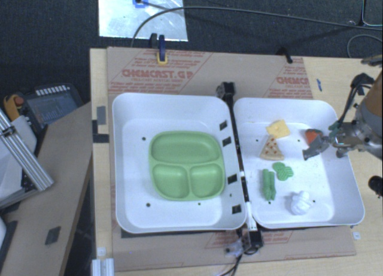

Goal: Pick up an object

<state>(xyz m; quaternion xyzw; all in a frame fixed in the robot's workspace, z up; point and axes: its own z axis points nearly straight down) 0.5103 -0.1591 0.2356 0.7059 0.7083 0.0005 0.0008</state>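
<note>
As I watch from the overhead camera, here is what I read off the bench.

Nearest object: a small red-orange rounded toy piece (312,134) lies near the far right of the right white bin (344,200), just beside the gripper's tip.
Gripper: the grey two-finger gripper (312,149) reaches in from the right, low over the bin's right side; I cannot tell how far its fingers are parted, and I see nothing between them.
Other pieces in that bin: a yellow block (277,128) near the back; a triangular pizza-slice toy (271,148) just in front of it; a green leafy broccoli-like piece (283,170); a long green pod-shaped piece (268,184) beside the broccoli; a white lumpy piece (300,202) toward the front.
Left white bin (128,149): I see a pale green three-compartment plastic tray (187,164) at its centre.
Bench: both bins sit on a brown printed cardboard sheet (179,68).
</note>
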